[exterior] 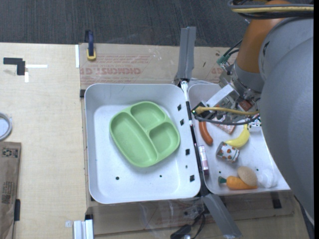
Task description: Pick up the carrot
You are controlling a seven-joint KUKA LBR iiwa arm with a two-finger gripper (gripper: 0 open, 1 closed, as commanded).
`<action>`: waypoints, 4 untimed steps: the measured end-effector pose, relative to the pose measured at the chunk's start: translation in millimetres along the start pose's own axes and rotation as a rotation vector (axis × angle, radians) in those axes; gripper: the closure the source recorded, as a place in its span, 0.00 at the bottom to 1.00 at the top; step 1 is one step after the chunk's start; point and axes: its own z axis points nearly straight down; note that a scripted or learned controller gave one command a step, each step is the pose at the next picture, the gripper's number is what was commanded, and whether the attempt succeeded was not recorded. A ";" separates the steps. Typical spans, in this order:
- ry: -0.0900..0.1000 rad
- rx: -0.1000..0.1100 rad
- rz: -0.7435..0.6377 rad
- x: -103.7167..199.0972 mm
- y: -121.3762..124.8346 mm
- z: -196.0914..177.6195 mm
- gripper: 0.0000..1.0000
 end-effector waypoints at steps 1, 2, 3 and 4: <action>0.001 0.000 0.027 -117.5 69.6 -91.5 1.00; -0.012 0.002 0.023 -115.8 70.6 -96.7 1.00; 0.001 -0.002 -0.228 -100.8 40.1 -161.5 1.00; 0.001 0.002 -0.576 -123.0 78.3 -140.2 1.00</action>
